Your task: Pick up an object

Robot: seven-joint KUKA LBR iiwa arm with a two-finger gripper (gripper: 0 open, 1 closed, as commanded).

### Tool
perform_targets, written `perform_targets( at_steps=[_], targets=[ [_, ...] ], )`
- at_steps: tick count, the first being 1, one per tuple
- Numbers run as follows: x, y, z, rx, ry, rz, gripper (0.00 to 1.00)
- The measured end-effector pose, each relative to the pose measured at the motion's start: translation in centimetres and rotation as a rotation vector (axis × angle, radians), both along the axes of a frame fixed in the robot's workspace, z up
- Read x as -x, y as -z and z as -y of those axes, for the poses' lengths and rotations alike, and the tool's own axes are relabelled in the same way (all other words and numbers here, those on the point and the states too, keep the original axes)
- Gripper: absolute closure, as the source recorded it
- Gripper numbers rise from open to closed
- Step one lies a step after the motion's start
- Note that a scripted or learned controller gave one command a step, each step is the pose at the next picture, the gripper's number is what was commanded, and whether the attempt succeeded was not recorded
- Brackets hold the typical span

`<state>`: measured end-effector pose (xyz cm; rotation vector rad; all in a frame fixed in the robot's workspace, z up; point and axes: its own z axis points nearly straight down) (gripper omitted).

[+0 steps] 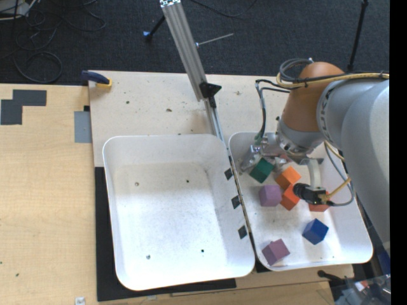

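Hovering low in the right bin (pixel 356 250), your end effector (pixel 254 161) sits by the green cube (pixel 261 170). Its grip state you cannot tell. Centre over the cube before lifting, clear of the orange cubes (pixel 289 186).

Pale wooden bench (pixel 44 189) with grey patches, dark carpet (pixel 267 18) beyond strewn with black cables (pixel 38 62); slanted metal rail (pixel 187 49); blue clamp (pixel 95 78) at bench edge.
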<state>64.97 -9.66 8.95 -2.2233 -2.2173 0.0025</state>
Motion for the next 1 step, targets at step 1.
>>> perform_targets(
  at_steps=[1],
  targets=[
    [0.01,-1.12,0.12,0.0,0.005,0.0,1.0]
  ],
)
